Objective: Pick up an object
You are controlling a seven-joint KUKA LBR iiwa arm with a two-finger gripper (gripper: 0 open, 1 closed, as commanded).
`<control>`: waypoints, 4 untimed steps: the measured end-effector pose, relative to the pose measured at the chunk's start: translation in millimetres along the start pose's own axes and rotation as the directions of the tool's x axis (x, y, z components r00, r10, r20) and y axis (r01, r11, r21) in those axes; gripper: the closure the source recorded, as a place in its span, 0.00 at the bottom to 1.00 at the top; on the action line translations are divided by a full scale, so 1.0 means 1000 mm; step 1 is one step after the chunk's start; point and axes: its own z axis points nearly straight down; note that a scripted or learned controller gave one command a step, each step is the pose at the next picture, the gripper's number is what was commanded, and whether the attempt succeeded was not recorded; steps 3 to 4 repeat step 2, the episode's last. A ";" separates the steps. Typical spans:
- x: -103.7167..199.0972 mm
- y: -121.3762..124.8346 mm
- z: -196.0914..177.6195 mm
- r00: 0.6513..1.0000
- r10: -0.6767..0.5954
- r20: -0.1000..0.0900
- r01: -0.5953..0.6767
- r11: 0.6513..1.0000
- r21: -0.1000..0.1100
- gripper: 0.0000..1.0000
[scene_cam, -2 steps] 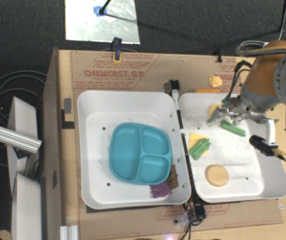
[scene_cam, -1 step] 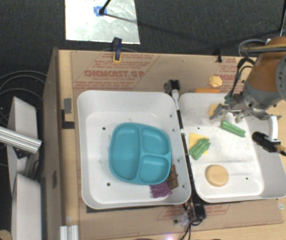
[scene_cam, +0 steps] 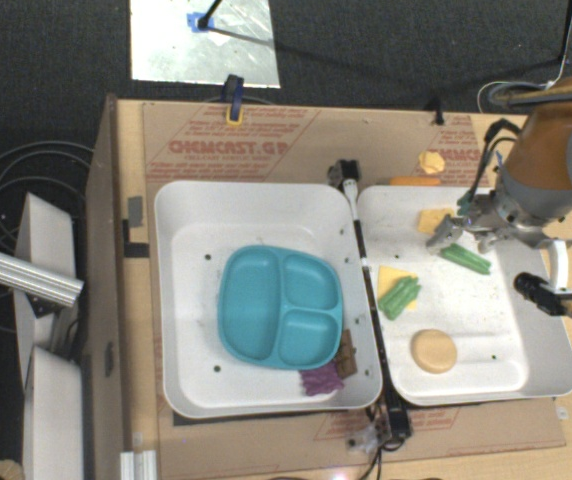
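Two white bins [scene_cam: 266, 203] sit on the worktop [scene_cam: 226, 133], and the claw [scene_cam: 463, 230], whose state I cannot tell, hovers over the right bin's far side beside a green bean [scene_cam: 465, 259].

Claw [scene_cam: 453, 230] low, arm from right

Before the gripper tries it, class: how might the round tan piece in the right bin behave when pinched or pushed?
The round tan piece looks like a flat disc lying on its face, so it should slide rather than roll. Its low, rounded rim may slip from fingers. Probably light plastic.
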 end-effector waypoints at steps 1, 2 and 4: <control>-0.003 0.014 0.001 1.000 -0.003 0.000 0.003 1.000 -0.002 0.00; 0.005 0.010 0.009 1.000 -0.003 0.000 0.003 1.000 0.000 0.00; 0.005 0.010 0.009 1.000 -0.003 0.000 0.003 1.000 0.000 0.00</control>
